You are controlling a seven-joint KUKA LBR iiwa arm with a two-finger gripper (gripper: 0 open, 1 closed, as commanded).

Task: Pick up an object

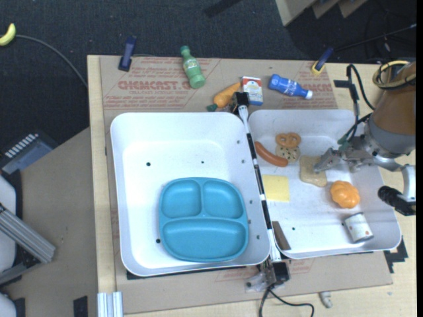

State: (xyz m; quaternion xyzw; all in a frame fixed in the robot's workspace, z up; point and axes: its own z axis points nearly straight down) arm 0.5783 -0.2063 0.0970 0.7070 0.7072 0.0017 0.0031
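Note:
The right bin [310, 243] holds several small items: a reddish hot dog [271, 154], a brown pretzel [287, 139], a yellow cheese slice [277, 189], a beige lump [312, 172], an orange fruit [344, 194] and a small can [357, 227]. My gripper [326, 163] reaches in from the right and hangs over the right bin, its tip just above the upper right edge of the beige lump. I see nothing lifted off the bin floor.
The left bin [132, 150] carries a blue divided plate [203, 218]. Behind the bins on the bench lie a green bottle [193, 68], a blue bottle [289, 86], a small carton [252, 91] and an orange carrot toy [227, 94]. The arm's grey wrist [390, 134] overhangs the right bin's right side.

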